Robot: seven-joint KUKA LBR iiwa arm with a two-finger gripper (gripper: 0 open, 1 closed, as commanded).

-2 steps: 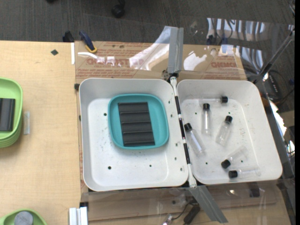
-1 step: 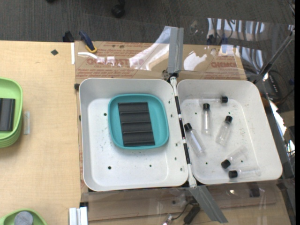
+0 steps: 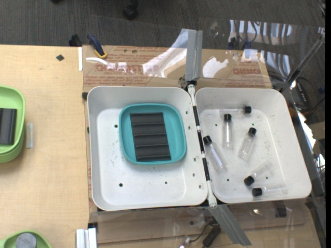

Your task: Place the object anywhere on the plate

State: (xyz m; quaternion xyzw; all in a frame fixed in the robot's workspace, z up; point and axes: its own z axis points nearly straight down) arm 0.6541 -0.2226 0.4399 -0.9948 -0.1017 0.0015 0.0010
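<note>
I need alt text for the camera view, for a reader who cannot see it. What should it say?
Two shallow white bins sit side by side on a bench: the left bin holds a teal plate with a dark ribbed insert, and the right bin holds several clear vials with black caps, lying scattered.

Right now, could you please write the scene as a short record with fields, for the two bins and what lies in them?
left bin: shallow white bin holding a teal square plate
on plate: dark ribbed rectangular block, lying flat in the middle
right bin: shallow white bin with six clear vials with black caps, scattered, all lying down
task state: no vial on the plate yet
bench left edge: green tray
</note>
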